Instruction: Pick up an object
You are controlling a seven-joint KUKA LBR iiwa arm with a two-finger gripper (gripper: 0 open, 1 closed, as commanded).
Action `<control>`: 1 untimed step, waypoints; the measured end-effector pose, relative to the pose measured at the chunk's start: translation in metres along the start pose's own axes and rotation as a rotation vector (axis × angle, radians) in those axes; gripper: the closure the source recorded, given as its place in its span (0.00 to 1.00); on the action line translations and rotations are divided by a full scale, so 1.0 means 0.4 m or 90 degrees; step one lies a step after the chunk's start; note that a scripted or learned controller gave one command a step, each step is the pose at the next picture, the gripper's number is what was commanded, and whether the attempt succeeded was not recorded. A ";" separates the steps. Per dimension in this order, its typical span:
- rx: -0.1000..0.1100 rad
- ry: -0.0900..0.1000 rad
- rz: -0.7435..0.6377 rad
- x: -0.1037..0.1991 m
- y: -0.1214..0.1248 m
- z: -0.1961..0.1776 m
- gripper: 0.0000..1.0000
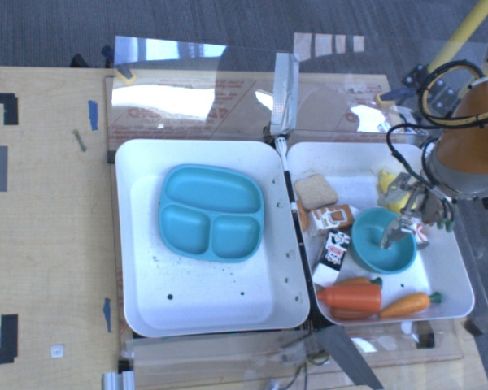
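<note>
The right bin (455,287) holds a blue bowl (377,254), a slice of bread (315,190), a small orange and white carton (334,217), a black and white packet (334,249), a red-orange carrot-like piece (351,296), an orange carrot (407,304) and a yellow item (388,179). My gripper (396,232) reaches down from the right into the blue bowl, its tips inside the bowl's hollow. I see nothing between its fingers.
The left bin (138,283) carries a blue divided plate (211,211). A metal divider (283,96) and clear panels stand behind both bins. The arm's orange band (472,132) and cables hang over the right bin's far right corner.
</note>
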State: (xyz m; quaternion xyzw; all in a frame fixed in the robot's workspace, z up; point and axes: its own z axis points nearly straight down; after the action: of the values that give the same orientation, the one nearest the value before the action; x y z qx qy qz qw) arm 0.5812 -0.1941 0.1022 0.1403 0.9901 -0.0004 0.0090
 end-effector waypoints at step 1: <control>0.001 0.004 0.087 -0.025 -0.006 0.028 0.00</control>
State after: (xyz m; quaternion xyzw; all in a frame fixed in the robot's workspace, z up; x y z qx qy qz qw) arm 0.5906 -0.1992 0.0910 0.2079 0.9781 -0.0001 0.0055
